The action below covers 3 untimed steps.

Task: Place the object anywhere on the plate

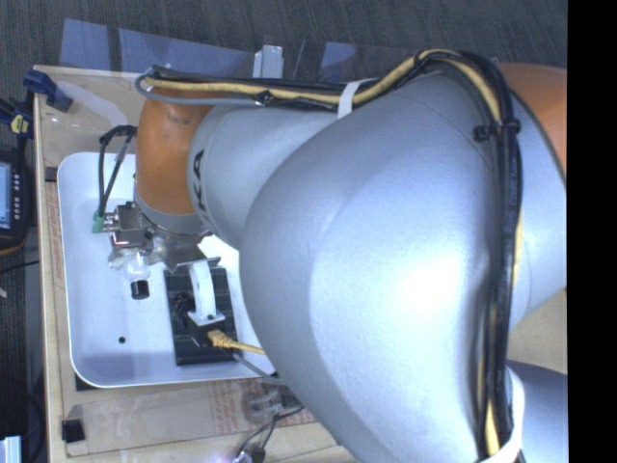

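No legible text, label, brand, number or sign can be made out. A dark device with a small screen (13, 196) is seen at the left edge, but its display is too blurred to be read.

- A shallow white bin (82, 287) lies on the wooden bench (145, 413), near the bench's left edge.
- A blue clamp (43, 87) sits at the bench's far left corner.
- Dark carpet (289, 8) runs beyond the bench's far edge.

Dark, perhaps carpeted floor (289, 8)
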Each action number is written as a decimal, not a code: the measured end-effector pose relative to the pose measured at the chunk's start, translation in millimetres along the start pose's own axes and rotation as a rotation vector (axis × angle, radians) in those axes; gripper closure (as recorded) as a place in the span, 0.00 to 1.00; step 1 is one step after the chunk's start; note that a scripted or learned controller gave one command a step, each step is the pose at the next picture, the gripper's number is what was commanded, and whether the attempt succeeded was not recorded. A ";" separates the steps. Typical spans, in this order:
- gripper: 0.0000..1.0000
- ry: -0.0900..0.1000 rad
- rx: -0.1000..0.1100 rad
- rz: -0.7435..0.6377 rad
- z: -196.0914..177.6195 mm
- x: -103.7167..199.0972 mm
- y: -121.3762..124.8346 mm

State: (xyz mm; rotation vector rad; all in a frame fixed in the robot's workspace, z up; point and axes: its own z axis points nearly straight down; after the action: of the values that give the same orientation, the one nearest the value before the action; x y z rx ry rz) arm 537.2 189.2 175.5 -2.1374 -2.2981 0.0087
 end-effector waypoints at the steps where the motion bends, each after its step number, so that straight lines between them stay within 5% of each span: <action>1: 1.00 0.002 0.001 -0.214 -21.4 -53.0 -10.1; 2: 1.00 0.002 -0.003 0.245 -117.4 -33.1 10.8; 3: 1.00 0.001 -0.005 -0.388 -200.8 -8.3 61.2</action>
State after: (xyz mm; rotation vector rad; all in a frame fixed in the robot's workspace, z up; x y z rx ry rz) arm 600.1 185.8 376.0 -1.6558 -2.6682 0.0000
